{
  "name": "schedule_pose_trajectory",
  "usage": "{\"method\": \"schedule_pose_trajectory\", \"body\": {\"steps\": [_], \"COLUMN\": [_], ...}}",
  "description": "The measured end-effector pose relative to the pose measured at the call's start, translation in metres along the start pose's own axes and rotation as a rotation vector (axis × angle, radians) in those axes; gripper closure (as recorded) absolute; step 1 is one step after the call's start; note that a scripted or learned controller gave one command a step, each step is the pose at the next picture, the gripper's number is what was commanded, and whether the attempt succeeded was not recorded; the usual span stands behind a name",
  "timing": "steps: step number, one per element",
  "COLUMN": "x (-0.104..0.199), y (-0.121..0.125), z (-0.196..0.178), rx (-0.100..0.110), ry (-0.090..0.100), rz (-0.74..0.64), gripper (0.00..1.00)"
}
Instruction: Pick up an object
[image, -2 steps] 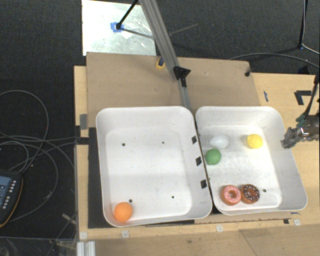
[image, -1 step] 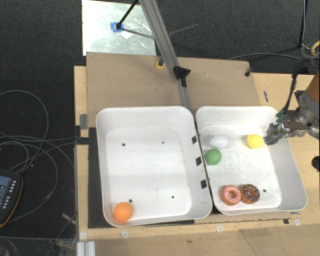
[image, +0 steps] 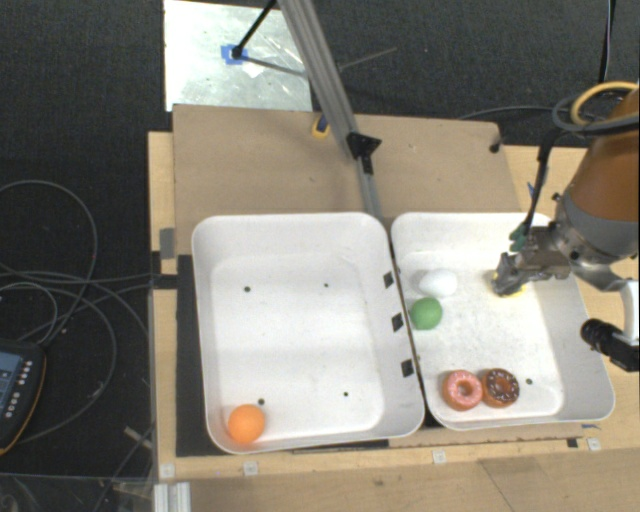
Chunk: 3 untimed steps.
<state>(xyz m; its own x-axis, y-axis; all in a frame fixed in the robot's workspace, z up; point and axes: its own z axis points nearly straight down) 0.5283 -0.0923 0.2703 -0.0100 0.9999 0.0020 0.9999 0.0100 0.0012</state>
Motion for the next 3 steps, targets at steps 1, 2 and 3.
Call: {"method": "schedule_pose_trajectory", "body": {"steps": [1, 2, 3], "x": [0.059, 0.109, 0.161], "y": [0.009, 0.021, 0.032], "z": [0.017, 0.034, 0.027], "rx": [0.001, 0.001, -0.002], "ry": [0.001, 0.0, 0.001], "rz": [-0.001, 0.0, -0.001], "gripper": [1.0, 1.0, 1.0]}}
